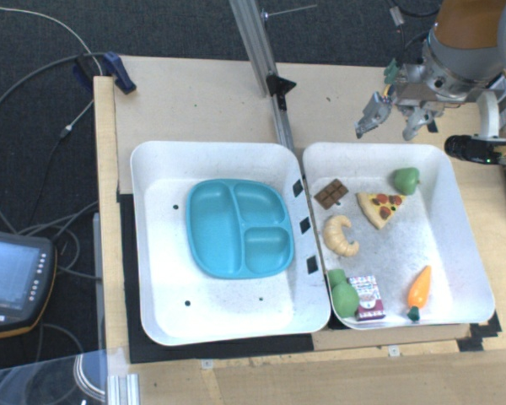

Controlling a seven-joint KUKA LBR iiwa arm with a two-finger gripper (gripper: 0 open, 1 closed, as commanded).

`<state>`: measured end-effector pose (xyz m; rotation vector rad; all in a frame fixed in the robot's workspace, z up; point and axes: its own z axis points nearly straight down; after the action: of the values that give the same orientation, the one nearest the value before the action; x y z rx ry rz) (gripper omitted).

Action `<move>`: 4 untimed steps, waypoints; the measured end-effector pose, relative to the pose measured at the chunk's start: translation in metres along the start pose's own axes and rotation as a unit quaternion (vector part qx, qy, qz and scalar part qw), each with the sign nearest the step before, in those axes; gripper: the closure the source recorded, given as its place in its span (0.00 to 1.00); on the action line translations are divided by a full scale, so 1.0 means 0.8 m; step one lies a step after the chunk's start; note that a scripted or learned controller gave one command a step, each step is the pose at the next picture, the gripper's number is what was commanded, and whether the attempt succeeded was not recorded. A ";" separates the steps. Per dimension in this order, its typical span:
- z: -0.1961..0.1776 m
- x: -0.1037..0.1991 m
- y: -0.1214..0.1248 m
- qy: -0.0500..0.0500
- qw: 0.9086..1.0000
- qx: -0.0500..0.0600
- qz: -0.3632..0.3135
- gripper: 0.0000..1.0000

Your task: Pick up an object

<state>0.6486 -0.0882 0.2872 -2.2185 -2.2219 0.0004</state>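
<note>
Above the right shallow white bin (pixel 468 226) you see the two-finger gripper (pixel 395 121), jaws spread, gripping nothing. Below lie 1 brown chocolate bar (pixel 331 194), pizza slice (pixel 379 208), tan croissant (pixel 341 235) and orange carrot (pixel 419 288). Left bin (pixel 152 226): turquoise divided plate (pixel 239 228).

Two bins (pixel 152 226), one blue tray (pixel 239 228), seven toy foods (pixel 341 234).

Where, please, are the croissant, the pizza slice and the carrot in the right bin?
croissant (pixel 341 235), camera view, middle of its curved body.
pizza slice (pixel 380 208), camera view, centre of the topping face.
carrot (pixel 419 287), camera view, middle of the orange body.
</note>
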 end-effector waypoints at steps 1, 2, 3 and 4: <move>0.000 0.000 0.000 0.000 1.000 0.000 0.000 0.00; 0.057 -0.009 0.003 0.000 1.000 0.002 0.001 0.00; 0.111 -0.010 0.009 0.000 1.000 0.002 0.001 0.00; 0.188 -0.002 0.004 0.000 1.000 0.003 0.000 0.00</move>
<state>0.6515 -0.0900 0.1368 -2.2160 -2.2174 0.0071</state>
